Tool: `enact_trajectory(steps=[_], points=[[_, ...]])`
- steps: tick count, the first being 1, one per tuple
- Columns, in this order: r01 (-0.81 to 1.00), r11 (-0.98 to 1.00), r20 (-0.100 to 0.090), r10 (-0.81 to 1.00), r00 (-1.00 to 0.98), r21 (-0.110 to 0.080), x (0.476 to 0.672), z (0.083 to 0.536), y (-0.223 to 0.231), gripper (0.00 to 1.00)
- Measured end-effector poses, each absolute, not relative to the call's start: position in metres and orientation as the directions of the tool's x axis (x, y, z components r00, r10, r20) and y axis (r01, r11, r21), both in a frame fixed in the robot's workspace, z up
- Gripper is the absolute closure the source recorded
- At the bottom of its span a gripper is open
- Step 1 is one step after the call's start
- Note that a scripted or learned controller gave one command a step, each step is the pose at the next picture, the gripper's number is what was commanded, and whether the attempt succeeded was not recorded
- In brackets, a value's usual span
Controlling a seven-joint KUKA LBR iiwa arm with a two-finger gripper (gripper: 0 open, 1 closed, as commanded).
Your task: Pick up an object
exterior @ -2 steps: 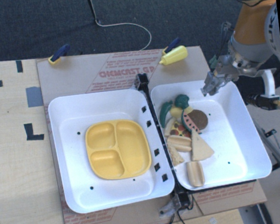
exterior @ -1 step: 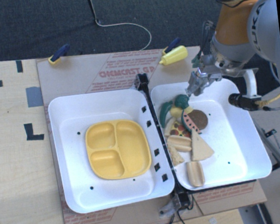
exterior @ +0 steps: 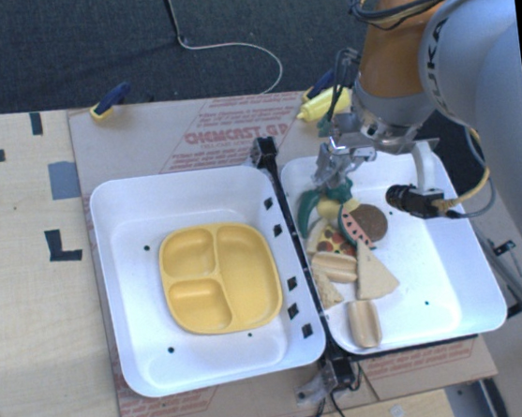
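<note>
My gripper (exterior: 334, 177) hangs over the back left part of the right bin (exterior: 451, 293), just above a heap of toy food. Right under it lies a green piece (exterior: 320, 200), and whether the fingers touch it I cannot tell. Beside that sit a watermelon slice (exterior: 351, 223) and a brown round piece (exterior: 371, 222). Further forward are a pizza slice (exterior: 328, 240), a hot dog (exterior: 335, 268), a tan wedge (exterior: 374, 277) and a bread roll (exterior: 364, 321).
The left bin (exterior: 121, 220) holds a yellow divided plate (exterior: 219, 277). A black divider (exterior: 286, 237) runs between the bins. A yellow and blue clamp (exterior: 324, 103) sits behind the right bin, another (exterior: 109, 100) at the cardboard's back left corner.
</note>
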State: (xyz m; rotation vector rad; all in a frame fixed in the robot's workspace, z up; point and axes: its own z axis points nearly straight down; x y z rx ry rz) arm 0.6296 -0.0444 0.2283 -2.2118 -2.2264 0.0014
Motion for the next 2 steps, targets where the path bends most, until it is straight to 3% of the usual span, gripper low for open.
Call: enact_trajectory(steps=[2], points=[[1.000,0.008,0.001,1.000,-0.008,-0.001,0.650,0.234,0.058,1.00]])
